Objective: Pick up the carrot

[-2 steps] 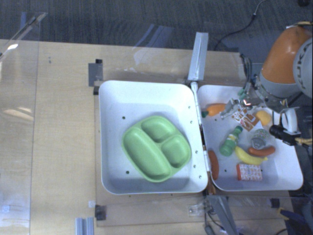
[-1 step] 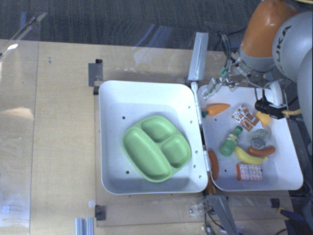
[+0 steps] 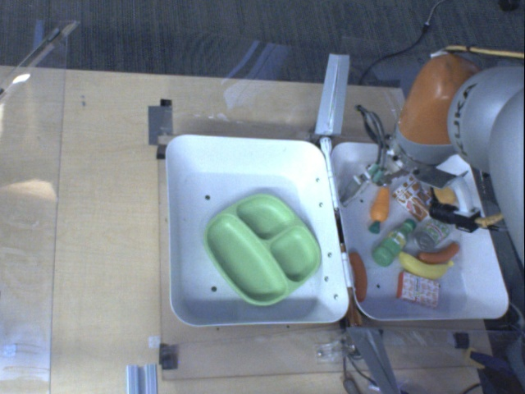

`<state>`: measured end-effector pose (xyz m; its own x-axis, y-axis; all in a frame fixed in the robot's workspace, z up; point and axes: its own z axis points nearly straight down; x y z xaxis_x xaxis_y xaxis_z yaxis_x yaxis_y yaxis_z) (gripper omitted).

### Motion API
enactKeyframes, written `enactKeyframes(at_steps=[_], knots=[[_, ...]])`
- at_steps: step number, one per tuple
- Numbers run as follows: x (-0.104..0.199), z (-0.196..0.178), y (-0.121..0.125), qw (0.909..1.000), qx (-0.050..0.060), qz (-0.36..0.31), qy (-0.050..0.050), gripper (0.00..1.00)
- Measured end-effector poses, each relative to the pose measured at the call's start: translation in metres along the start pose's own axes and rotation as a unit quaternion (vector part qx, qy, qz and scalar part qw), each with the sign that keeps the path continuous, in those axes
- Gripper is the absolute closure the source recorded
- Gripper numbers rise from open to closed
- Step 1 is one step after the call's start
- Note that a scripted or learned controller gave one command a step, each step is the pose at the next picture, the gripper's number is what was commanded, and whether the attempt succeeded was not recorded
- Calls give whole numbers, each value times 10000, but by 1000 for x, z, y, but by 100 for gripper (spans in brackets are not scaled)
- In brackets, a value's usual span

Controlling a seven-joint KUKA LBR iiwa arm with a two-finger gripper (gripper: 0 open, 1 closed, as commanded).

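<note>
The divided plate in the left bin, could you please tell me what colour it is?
Light green, plain throughout; the divided plate shows best in the camera view.

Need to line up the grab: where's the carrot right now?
The carrot lies in the right bin, upper left area, just below the claw and above the green bottle.

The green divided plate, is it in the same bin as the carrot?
No. The green divided plate lies in the left bin, while the carrot lies in the right bin.

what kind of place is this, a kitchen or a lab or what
Probably a robotics lab, not a kitchen: a robot arm reaches over two white bins on a bench, one holding a green tray, the other toy food like a carrot.
</note>
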<state>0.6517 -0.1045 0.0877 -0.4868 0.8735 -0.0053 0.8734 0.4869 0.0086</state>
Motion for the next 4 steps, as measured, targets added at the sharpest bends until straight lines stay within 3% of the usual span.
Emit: enactKeyframes(at_steps=[1, 2, 3, 4], knots=[[-1, -15, 4, 10000, -56, -10, -27, 100], [40, -129, -15, 9974, 0, 721, 0, 100], [40, -128, -15, 9974, 5, 722, 3, 0], [34, -9, -80, 9999, 1, 149, -1, 0]])
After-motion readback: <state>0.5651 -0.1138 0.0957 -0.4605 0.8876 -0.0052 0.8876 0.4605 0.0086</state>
